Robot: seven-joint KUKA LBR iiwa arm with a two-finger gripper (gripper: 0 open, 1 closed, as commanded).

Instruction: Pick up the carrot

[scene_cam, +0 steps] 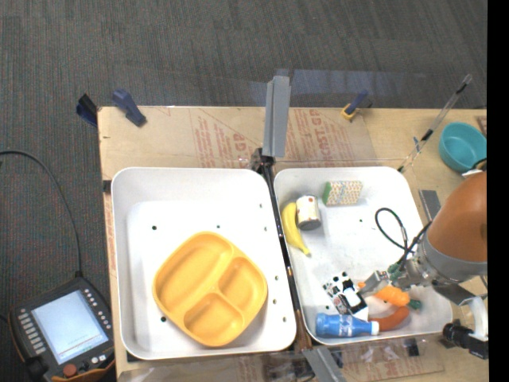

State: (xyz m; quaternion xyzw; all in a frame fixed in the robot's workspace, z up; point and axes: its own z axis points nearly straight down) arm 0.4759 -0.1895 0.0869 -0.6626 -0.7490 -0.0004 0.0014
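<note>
The carrot (390, 297) is a short orange piece with a bit of green at its right end. It lies in the right bin (398, 183), near that bin's front right corner. My gripper (346, 293) is low in the same bin, its black and white tip just left of the carrot, close to it or touching it. The grey arm with its orange band (468, 223) comes in from the right and passes over the carrot's right side. I see nothing lifted off the bin floor.
A blue bottle (347, 325) and a brown curved piece (398, 318) lie just in front of the carrot. A banana (294, 228), a small can (308, 212), a speckled block (343, 192) and a black cable loop (390, 228) share that bin. The left bin (159, 188) holds a yellow divided plate (210, 288).
</note>
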